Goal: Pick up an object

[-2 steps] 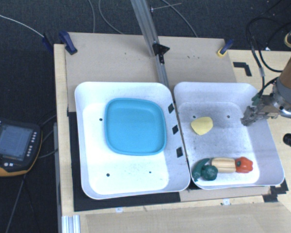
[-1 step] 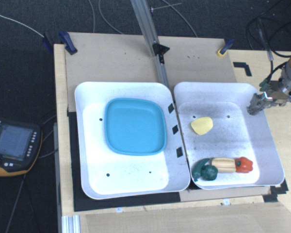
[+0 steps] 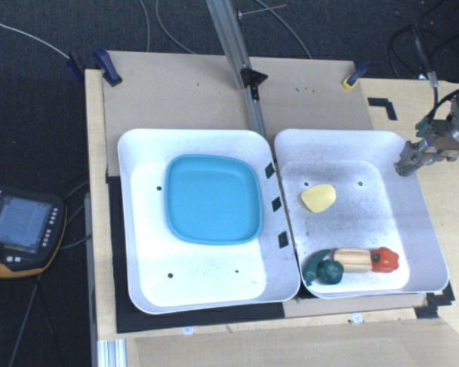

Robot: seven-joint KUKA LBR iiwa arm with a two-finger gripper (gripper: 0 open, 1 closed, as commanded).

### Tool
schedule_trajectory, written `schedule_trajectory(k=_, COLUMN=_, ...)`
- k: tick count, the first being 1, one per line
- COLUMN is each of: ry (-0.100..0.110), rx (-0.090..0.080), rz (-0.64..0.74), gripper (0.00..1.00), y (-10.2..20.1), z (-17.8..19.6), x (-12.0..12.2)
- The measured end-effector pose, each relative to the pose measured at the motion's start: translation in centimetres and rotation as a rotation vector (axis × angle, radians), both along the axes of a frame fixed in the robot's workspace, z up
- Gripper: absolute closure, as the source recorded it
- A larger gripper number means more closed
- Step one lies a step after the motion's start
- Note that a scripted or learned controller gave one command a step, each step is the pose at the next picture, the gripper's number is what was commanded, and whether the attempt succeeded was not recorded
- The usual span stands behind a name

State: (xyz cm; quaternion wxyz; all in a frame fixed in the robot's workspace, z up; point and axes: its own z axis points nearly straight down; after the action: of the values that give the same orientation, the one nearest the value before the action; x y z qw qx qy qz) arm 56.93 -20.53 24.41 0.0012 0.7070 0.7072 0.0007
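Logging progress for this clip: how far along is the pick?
Nothing looks done yet. The end effector sits at the right bin's upper right rim, with nothing seen in it. The yellow piece, green item, tan piece and red item all lie in that bin. Approach, grasp and lift remain.

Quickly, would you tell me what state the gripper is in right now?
Gripper: cannot be told; it sits over the right bin's right rim, nothing seen in it.

A robotics lab: clamped bench (image 3: pixel 214 90), loose floor cables (image 3: pixel 138 6), teach pendant (image 3: pixel 19 232) alongside
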Motion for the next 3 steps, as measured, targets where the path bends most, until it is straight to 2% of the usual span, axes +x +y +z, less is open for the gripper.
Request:
schedule_trajectory(k=1, ry=0.001, rx=0.002, rz=0.005, gripper=1.00, y=5.2, z=0.9, x=1.5)
schedule_trajectory(k=2, ry=0.002, rx=0.002, rz=0.004, gripper=1.00, y=10.1, z=0.8, x=1.8)
schedule_trajectory(k=3, ry=0.002, rx=0.002, rz=0.006, gripper=1.00, y=16.1, z=1.2, x=3.2)
